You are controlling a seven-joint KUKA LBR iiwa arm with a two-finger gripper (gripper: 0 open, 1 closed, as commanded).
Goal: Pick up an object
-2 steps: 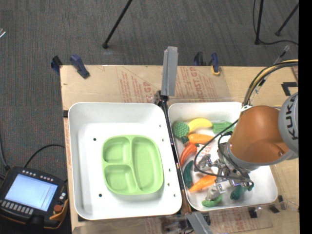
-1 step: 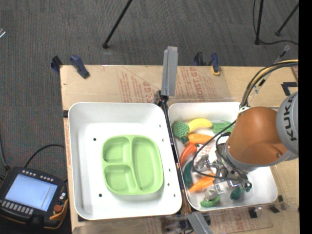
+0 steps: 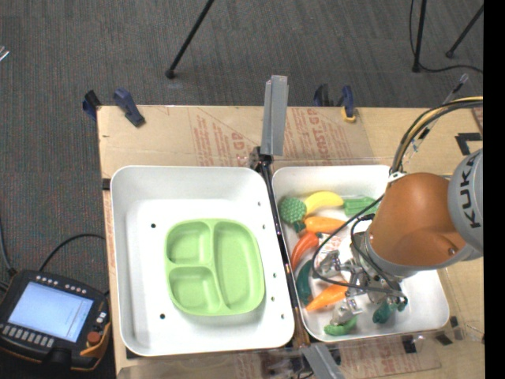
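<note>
Whether the gripper (image 3: 357,284) holds anything I cannot tell; it should settle squarely over one toy vegetable (image 3: 326,297) before lifting.

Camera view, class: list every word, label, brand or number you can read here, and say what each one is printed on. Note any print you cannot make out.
"KUK": white letters on the grey arm at the right edge, cut off by the frame.
Red print on the brown board under the bins: upside down and too faint to read surely.
Handheld screen at lower left: lit, but nothing on it is legible.
</note>
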